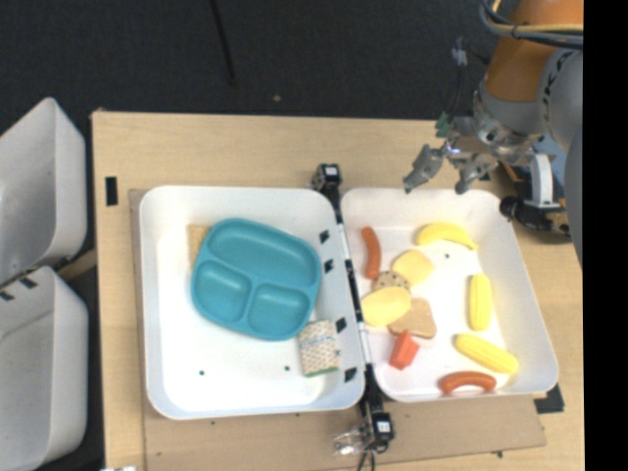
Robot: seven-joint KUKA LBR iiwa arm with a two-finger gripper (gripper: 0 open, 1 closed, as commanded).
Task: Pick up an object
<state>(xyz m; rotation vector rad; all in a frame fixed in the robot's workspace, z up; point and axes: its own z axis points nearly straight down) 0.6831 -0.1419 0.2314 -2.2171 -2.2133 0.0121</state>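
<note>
Wooden bench, glossy white bins, smooth teal tray (three compartments), fingers spread, holding nothing.

The right bin is crowded; an orange sausage, yellow pieces and a tan slice bunch along its left side, while bananas and a red ring line its right and near edge; a bare strip of floor runs down between them; in the left bin a blue tray fills the middle, leaving open white floor along the near side beside a small packet.
</note>
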